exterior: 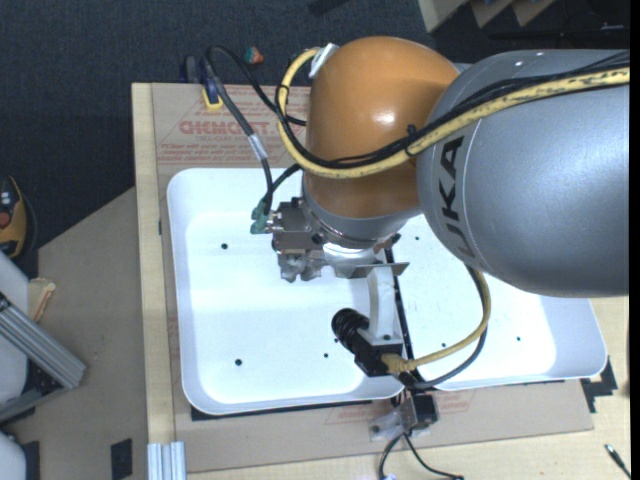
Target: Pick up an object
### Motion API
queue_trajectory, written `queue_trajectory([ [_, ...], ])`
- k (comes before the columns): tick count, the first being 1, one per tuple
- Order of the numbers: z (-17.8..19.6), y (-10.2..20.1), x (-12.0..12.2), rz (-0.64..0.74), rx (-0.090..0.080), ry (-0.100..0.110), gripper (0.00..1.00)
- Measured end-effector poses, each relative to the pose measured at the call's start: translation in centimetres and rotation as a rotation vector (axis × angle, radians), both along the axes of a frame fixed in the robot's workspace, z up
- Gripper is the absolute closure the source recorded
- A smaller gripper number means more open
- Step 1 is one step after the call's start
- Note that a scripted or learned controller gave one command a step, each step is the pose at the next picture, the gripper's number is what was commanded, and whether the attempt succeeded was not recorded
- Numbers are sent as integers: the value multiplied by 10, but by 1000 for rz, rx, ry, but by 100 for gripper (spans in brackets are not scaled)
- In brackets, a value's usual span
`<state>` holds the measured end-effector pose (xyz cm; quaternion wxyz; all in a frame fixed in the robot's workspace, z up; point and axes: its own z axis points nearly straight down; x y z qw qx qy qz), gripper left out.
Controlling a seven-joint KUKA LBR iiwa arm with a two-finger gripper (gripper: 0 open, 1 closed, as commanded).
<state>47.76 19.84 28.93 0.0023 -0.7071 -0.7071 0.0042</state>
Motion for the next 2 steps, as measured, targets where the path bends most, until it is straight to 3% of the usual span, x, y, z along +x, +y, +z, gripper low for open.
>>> queue_trajectory([
  [2,116,22,2,2,7,-17,100],
])
